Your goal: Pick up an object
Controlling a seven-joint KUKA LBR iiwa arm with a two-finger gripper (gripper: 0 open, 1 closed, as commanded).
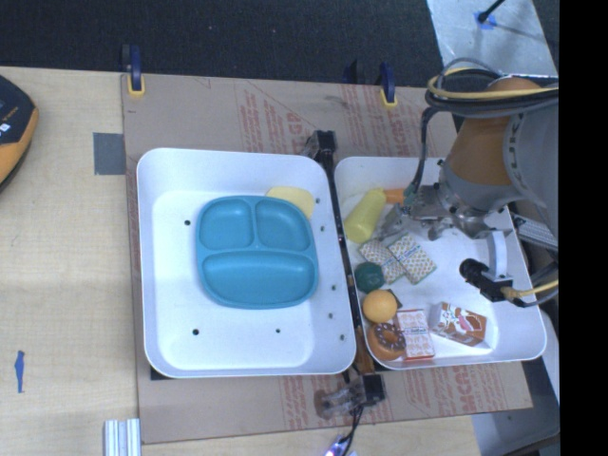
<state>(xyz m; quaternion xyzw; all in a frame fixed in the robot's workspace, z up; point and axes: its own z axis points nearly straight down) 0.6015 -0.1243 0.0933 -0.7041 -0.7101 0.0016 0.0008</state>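
My gripper [407, 218] hangs low over the back of the right bin [527, 345], reaching in from the right. It sits just right of a yellow bottle-shaped object [365, 216] and directly above two checkered packets [399, 256]. I see nothing clearly held by it. In front of the packets lie a dark green ball [369, 276], an orange ball [379, 306], a chocolate donut [386, 338], a red-and-white packet [415, 335] and a brown snack packet [460, 324].
The left bin [161, 331] holds a blue divided plate [256, 252] with a pale yellow item [294, 199] behind it. The grey arm with its orange band [484, 150] covers the right bin's back right corner. An orange and black device [13, 122] lies at the far left.
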